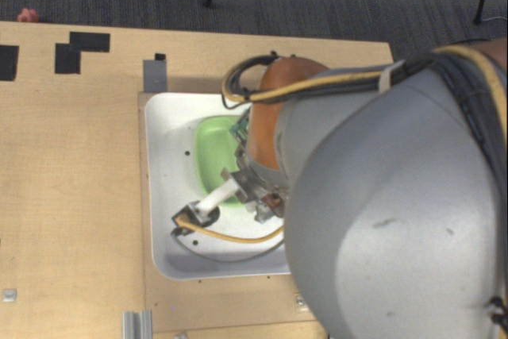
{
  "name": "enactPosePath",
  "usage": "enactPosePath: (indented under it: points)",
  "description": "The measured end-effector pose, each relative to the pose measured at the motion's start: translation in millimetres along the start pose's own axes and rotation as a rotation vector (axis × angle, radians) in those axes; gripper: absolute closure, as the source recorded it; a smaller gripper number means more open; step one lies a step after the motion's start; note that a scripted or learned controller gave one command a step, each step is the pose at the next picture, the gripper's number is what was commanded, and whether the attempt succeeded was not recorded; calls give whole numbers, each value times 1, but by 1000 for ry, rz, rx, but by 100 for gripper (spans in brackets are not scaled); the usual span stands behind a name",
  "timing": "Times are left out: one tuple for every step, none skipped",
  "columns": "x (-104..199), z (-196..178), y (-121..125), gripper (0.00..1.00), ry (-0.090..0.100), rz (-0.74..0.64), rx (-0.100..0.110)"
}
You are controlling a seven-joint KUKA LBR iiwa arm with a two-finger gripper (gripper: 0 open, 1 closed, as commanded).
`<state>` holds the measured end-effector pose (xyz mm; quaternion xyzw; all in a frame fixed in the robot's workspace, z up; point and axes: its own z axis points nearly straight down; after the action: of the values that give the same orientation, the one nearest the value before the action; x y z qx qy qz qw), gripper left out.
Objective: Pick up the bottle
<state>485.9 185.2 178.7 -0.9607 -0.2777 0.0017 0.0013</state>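
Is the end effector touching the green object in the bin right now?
Cannot tell. In the camera view the arm overlaps the green object, hiding where they would meet.

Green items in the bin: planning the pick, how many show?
1: a green item in the white bin's middle, partly under the arm; the arm may hide more.

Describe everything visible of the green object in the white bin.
The green object is pale lime, smooth like plastic, with rounded corners and a darker edge around a lighter middle. It lies on the floor of the white bin, near its far wall. The arm covers its right part, so its full shape is hidden; whether anything touches it cannot be told.
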Motion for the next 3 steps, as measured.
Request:
enactPosePath:
  points:
    - [-15, -99, 54, 100, 4, -143, -3]
    - [30, -95, -28, 100, 4, -1, -2]
    - [7, -53, -11, 100, 1, -333, -2]
